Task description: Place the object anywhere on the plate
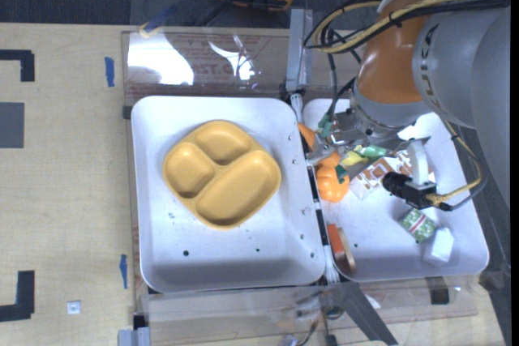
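1. The task's thing appears to be the small round orange object (331,181), fruit-like with a smooth skin and likely plastic. It lies in the right shallow white bin (466,251), close against that bin's left wall and directly below the gripper.
2. The two-finger gripper (334,140) hangs at the end of the grey arm with the orange band (401,61), just above the orange object. Cables and the wrist body hide its tips, so I cannot tell how wide it stands, nor whether anything is between them.
3. Handling, as a judgement: the orange object looks light, stiff and somewhat slippery, and being round it could roll or squirt out of a pinch. Taking it across its widest middle seems safest.
4. The yellow, moulded, three-compartment plate (223,173) sits left of the orange object, in the middle of the left white bin (154,255). Its surface is matte, with rounded ridges between shallow wells.
5. Right of the orange object lie small packets and a green-labelled item (418,224), crinkled and glossy. Just below it a brown flat piece (341,249) rests near the bin wall.
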Available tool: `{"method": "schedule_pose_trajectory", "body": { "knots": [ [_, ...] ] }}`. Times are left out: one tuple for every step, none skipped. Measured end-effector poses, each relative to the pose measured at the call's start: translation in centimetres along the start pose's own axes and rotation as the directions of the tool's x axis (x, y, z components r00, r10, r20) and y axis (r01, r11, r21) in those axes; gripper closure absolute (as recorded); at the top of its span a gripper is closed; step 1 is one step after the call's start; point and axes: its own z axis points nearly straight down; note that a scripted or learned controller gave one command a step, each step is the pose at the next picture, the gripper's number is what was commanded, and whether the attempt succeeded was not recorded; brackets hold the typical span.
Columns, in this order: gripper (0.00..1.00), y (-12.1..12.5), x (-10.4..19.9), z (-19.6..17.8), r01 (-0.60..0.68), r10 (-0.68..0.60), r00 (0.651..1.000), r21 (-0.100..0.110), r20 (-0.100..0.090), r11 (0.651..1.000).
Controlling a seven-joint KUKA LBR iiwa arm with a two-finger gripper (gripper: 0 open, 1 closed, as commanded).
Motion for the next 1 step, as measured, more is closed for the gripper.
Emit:
{"method": "schedule_pose_trajectory", "body": {
  "knots": [
    [1.0,6.31,5.64,-0.07,0.173,-0.173,0.985,-0.003,0.003,0.985]
  ]
}}
